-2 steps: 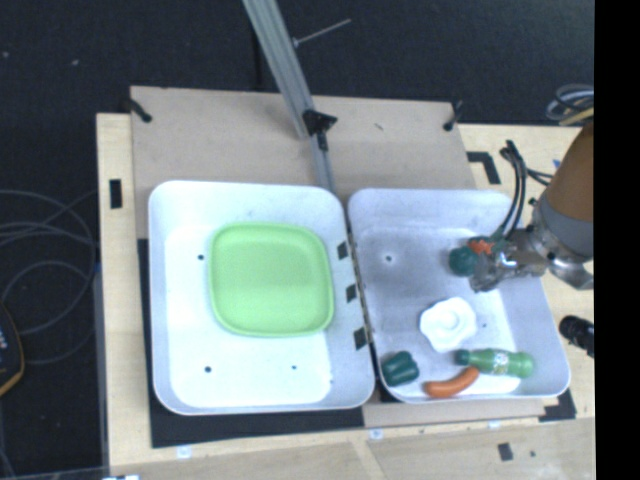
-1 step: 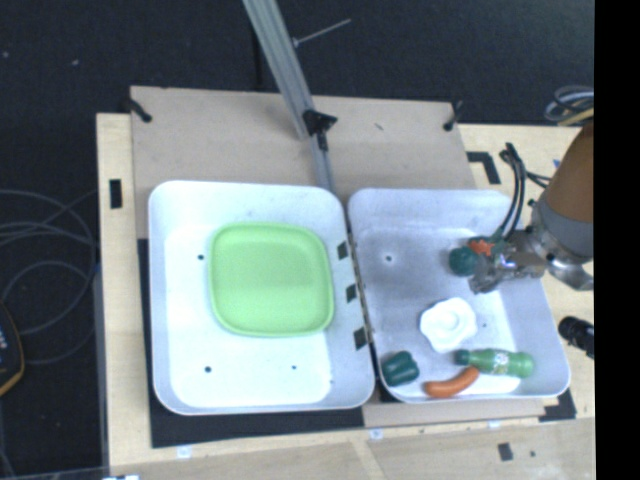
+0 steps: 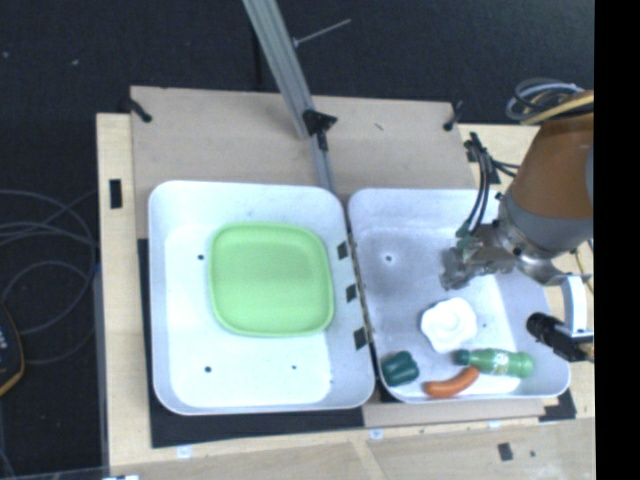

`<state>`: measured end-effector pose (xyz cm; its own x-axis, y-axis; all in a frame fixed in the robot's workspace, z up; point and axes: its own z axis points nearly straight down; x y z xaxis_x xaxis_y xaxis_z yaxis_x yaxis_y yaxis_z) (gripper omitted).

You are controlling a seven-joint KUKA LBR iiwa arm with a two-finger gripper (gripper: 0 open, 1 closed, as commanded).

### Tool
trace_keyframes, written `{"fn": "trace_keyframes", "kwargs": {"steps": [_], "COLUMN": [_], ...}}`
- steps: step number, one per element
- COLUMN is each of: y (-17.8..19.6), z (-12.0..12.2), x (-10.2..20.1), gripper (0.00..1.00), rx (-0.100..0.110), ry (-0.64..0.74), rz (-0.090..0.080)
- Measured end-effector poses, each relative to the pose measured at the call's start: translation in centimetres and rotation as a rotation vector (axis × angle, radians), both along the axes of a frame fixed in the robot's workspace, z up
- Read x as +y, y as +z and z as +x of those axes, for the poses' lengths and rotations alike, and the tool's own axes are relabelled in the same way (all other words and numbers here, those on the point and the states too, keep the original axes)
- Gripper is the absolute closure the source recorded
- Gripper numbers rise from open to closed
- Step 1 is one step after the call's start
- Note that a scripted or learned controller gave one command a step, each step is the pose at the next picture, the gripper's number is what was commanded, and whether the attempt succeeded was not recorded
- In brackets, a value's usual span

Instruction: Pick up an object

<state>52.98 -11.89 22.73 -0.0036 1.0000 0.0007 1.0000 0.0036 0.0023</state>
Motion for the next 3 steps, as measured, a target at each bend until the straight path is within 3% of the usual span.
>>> {"fn": "trace_keyframes", "kwargs": {"steps": [3], "y": [2.0], "z": [-0.7], "x": [14.6], "gripper": [1.00], "rx": [0.001], "ry": [0.000], "rz": [0.000]}}
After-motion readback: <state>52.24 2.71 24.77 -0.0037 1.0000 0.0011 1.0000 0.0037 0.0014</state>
